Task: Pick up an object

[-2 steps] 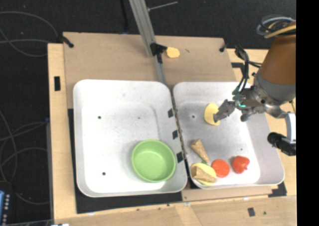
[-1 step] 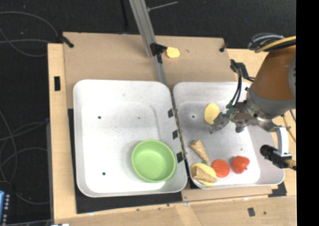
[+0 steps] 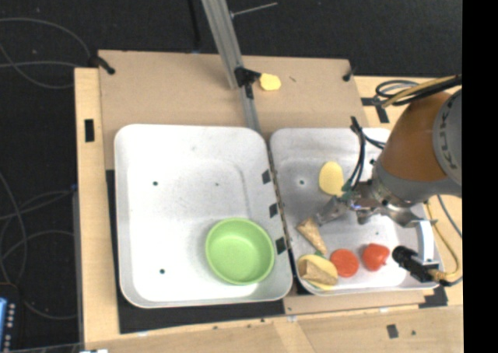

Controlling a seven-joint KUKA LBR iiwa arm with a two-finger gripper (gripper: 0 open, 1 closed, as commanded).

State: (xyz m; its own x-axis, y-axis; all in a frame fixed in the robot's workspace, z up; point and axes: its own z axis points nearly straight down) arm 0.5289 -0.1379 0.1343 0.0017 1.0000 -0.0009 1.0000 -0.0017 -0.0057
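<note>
Nearest the camera, along the front wall of the right bin (image 3: pixel 366 288), lay a pale beige piece (image 3: pixel 319 270), a red-orange tomato-like ball (image 3: pixel 345 263) just beside it, and a second red piece (image 3: pixel 375 256) a little further right. Across the divide, the left bin (image 3: pixel 156 180) carried a green bowl (image 3: pixel 240 250) near its front right corner. Just behind the beige piece rested a small tan cone-like piece (image 3: pixel 309 228). Beyond that, the gripper (image 3: pixel 346 207) hung low over the middle of the right bin, between the tan piece and a yellow lemon-like object (image 3: pixel 331 177) at its far side. Whether the jaws were spread or pressed together could not be told, since the wrist hid them, and nothing showed between them.

As a judgement, the risk lay in the crowding: a descent here could land between things, nudging the tan piece or rolling the lemon aside. The round red pieces would likely slip from a glancing pinch.

Farthest back, a small yellow piece (image 3: pixel 270 82) sat on the table (image 3: pixel 171 87) beside a metal pole (image 3: pixel 222 25).
</note>
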